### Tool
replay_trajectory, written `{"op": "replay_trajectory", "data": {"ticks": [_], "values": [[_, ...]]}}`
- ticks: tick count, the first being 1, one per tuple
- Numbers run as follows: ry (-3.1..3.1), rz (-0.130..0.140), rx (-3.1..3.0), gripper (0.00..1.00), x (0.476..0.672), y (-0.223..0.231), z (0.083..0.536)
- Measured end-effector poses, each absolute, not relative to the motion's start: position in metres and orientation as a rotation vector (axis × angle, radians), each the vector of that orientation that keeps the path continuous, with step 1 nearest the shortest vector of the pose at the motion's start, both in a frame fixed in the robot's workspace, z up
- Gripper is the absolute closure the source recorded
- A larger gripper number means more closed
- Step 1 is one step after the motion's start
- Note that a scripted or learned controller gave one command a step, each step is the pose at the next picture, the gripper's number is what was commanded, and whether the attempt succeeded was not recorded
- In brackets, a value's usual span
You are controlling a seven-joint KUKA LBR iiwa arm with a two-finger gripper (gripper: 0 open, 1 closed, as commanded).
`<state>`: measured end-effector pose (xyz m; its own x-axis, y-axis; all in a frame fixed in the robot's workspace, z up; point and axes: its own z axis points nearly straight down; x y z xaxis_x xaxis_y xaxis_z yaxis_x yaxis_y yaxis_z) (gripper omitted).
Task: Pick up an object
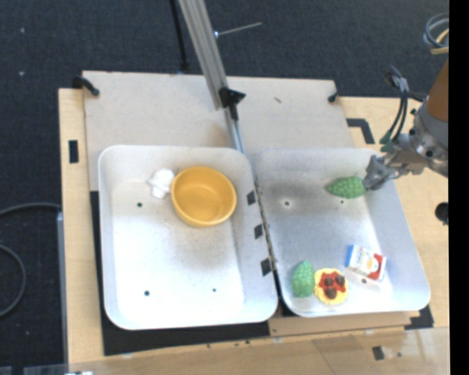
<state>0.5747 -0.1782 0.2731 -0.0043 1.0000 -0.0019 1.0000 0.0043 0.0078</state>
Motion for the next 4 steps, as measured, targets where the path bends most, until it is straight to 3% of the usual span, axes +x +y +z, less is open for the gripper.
{"op": "replay_trajectory", "data": {"ticks": [2, 4], "values": [[2.227, 0.003, 2.212, 1.00, 0.593, -0.079, 0.260], [2.230, 0.003, 2.212, 1.00, 0.594, 0.031, 0.267]]}}
